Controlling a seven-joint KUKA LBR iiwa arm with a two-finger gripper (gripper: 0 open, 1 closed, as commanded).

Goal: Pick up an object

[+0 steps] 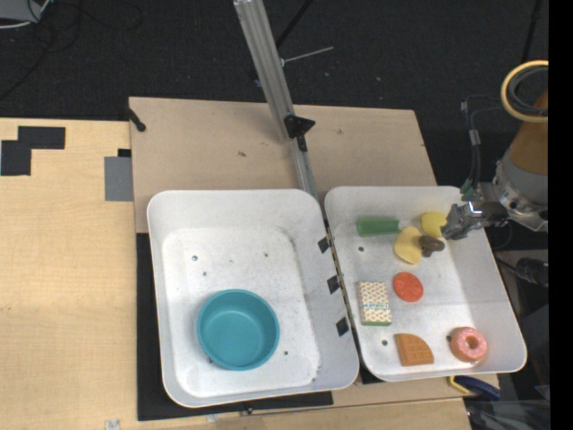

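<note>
The right bin holds a green block, a yellow piece, a second yellow piece with a small brown thing beside it, a red round piece, a patterned rectangular block, an orange-brown wedge and a pink donut. My gripper hangs at the bin's upper right, just right of the yellow pieces. Nothing is seen between its fingers.
The left bin holds a teal bowl. A metal rail slants down from the top to the gap between the bins. The arm enters from the right edge.
</note>
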